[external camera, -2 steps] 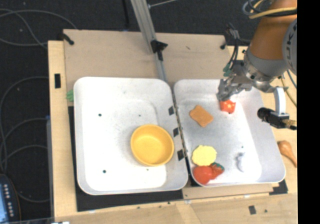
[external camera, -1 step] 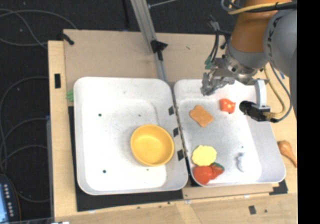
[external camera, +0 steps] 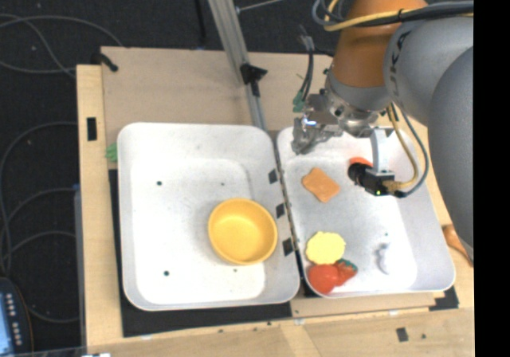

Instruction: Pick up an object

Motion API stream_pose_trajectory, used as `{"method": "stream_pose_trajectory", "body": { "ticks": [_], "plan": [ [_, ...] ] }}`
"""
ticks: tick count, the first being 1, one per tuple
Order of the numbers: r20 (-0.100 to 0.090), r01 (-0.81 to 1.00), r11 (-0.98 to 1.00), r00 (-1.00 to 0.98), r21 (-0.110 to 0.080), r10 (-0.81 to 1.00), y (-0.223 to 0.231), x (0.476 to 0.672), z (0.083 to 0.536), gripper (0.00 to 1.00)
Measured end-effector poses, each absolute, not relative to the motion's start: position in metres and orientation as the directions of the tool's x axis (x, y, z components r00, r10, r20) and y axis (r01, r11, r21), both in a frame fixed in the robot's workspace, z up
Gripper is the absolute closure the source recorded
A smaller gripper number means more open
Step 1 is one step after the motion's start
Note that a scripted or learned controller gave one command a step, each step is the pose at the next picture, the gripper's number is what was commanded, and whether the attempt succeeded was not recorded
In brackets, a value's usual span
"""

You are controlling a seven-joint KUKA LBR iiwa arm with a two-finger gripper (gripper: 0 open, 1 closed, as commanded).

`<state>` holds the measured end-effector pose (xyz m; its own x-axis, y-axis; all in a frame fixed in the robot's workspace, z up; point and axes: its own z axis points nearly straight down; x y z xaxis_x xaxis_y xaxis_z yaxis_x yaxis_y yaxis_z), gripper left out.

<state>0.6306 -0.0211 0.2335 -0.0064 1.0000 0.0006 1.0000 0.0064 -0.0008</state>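
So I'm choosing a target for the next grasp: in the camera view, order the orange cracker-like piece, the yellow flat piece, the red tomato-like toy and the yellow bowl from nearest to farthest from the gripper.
From the gripper, at the right bin's far left corner:
1. Orange cracker-like piece, right bin, just below the gripper.
2. Yellow flat piece, right bin, lower down.
3. Yellow bowl in the left bin and red tomato-like toy at the right bin's near edge: too close to call.

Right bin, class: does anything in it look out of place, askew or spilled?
Nothing is spilled or damaged. In the right bin, the yellow piece and red piece crowd together at the near left corner, touching; the orange block lies skewed to the bin's edges.
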Motion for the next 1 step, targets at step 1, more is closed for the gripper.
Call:
{"method": "stream_pose_trajectory", "body": {
  "ticks": [1],
  "plan": [
    [0.002, 1.000, 0.009, -0.009, 0.002, 1.000, 0.0423, 0.6340, 0.2373, 1.00]
  ]
}}
